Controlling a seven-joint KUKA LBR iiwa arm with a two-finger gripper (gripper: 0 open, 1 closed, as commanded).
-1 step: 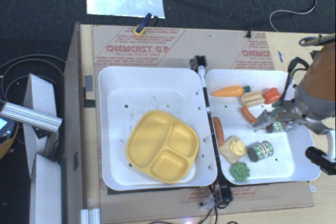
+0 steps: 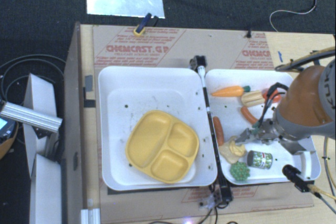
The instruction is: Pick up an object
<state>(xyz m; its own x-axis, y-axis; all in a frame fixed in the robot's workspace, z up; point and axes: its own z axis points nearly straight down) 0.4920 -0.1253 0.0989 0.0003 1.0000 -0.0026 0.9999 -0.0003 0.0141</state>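
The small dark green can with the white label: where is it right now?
The small dark green can lies on its side near the front of the right white bin, just right of the green broccoli piece and below the gripper.

A pale yellow divided tray [image 2: 163,148] lies in the white left bin [image 2: 113,113]. The white right bin [image 2: 231,78] holds an orange carrot [image 2: 227,92], a reddish-brown sausage [image 2: 218,131], green broccoli [image 2: 239,171] and a dark green can [image 2: 260,159]. The tabletop [image 2: 157,47] is tan cardboard with red lettering.

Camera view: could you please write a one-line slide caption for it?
KUKA arm's gripper over right bin of toy food; yellow divided plate in left bin.
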